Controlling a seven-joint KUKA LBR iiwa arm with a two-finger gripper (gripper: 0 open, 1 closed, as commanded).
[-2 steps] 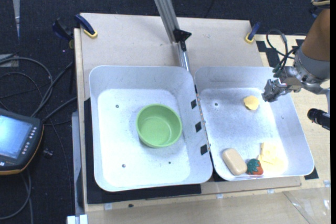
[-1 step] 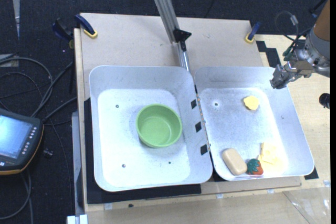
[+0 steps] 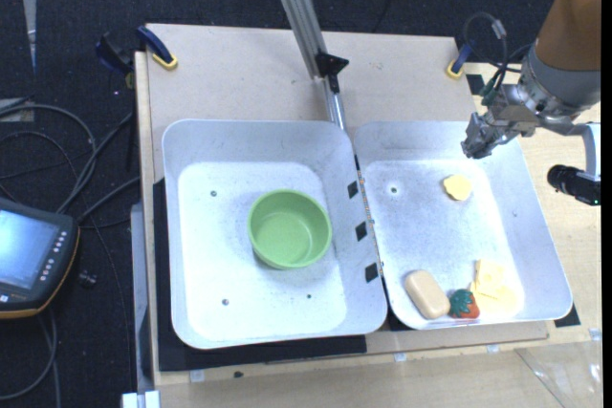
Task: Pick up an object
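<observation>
In the right bin [image 3: 411,205] a small yellow piece [image 3: 458,188] lies near the back. Along the bin's front edge sit a tan oblong block [image 3: 426,292], a small red and green strawberry-like toy [image 3: 464,303] and a pale yellow chunk [image 3: 494,286]. My gripper [image 3: 477,142] hangs over the right bin's back right corner, above and a little right of the small yellow piece. Nothing shows between its tips, and it is too dark and small to read.
A green bowl [image 3: 290,228] stands in the middle of the left bin [image 3: 201,205]. A grey metal pole [image 3: 298,0] slants down to the ridge between the bins. Clamps [image 3: 156,47] sit at the bench's back corners. A pendant screen [image 3: 29,253] lies off the bench's left side.
</observation>
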